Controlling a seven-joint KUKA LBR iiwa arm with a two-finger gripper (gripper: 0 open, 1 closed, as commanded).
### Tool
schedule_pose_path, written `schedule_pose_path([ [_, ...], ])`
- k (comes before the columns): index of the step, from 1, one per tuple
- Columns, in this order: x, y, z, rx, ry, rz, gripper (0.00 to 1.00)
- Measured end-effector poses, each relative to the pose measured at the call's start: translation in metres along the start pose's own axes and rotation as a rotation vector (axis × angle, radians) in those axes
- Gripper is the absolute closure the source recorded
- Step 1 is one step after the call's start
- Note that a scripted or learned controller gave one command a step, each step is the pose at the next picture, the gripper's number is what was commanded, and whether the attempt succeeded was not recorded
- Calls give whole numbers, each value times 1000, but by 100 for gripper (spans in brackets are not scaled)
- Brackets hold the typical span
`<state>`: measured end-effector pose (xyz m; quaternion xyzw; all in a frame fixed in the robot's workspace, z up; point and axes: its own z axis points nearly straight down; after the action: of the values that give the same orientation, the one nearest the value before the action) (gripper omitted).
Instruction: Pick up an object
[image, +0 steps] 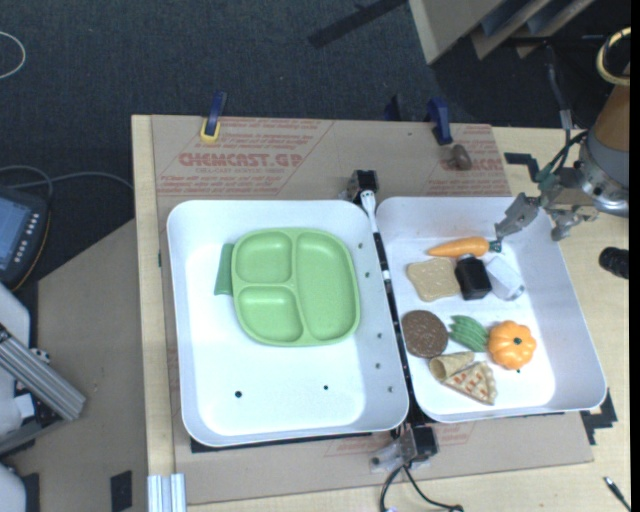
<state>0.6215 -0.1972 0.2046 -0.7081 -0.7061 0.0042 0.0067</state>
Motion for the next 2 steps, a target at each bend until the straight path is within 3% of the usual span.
schedule_pose_path([
  [1, 1, 3, -9, -15, -3, -3, 0],
  [2, 0, 13, 47, -11, -2, -6, 0],
])
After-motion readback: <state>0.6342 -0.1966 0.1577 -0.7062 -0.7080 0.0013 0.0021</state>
